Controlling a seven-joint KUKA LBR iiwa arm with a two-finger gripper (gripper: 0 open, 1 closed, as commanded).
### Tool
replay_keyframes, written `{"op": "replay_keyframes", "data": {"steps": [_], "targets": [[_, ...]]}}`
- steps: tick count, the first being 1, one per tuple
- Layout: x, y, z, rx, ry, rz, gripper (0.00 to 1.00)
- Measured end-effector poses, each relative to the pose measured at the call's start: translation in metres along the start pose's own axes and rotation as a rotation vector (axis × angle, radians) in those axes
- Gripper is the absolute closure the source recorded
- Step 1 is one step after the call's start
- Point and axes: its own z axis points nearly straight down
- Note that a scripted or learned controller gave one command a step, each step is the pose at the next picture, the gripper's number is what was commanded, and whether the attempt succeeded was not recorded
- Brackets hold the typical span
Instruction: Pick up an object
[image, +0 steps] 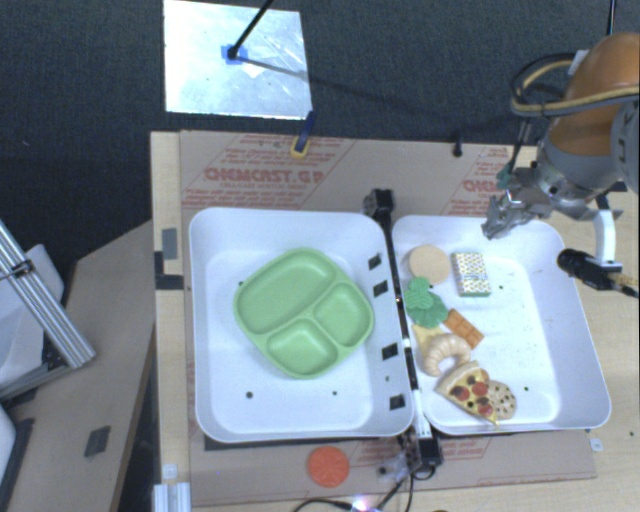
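Dark floor behind, cardboard-topped surface (250, 160) below. Left bin (215, 300): green divided plate (305, 312). Right bin (570, 340): toy food, striped block (470, 273) nearest. Gripper (497, 222) at far rim, fingers' spread impossible to tell. Best centred over block before descending.

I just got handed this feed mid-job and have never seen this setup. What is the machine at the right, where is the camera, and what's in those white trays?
One camera looks down at a slant on a bench. The grey and orange robot arm reaches in from the right; its gripper hangs over the right bin's far edge, with nothing seen between its fingers. The left bin holds a green divided plate. The right bin holds toy food: a round cracker, a patterned block, broccoli, a croissant and a pizza slice.
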Motion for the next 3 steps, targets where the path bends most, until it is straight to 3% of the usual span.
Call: {"op": "replay_keyframes", "data": {"steps": [2,3], "targets": [[0.111,-0.019,-0.015,0.000,0.001,-0.001,1.00],[0.111,-0.017,-0.017,-0.001,0.000,0.002,1.00]]}}
